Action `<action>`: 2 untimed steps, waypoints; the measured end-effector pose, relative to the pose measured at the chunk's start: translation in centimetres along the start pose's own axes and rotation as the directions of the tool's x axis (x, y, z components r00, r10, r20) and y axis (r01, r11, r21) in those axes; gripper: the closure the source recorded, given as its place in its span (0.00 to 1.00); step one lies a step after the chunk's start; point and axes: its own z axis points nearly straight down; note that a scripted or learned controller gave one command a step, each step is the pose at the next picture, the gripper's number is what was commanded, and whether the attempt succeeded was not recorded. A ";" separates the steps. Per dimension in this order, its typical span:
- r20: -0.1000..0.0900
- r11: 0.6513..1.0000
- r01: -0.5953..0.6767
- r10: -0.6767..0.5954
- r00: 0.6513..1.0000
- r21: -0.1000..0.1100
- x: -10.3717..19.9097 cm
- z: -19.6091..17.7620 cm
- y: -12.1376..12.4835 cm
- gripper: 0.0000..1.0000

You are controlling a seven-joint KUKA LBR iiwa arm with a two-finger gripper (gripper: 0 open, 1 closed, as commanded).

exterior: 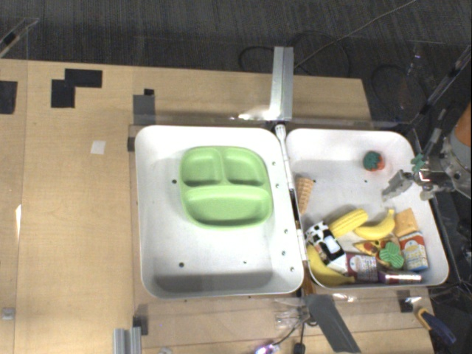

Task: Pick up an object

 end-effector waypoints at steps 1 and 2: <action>0.018 0.935 0.355 -0.355 0.935 -0.024 3.1 8.8 -0.7 0.00; 0.025 0.943 0.330 -0.329 0.944 -0.040 9.5 9.6 0.2 0.00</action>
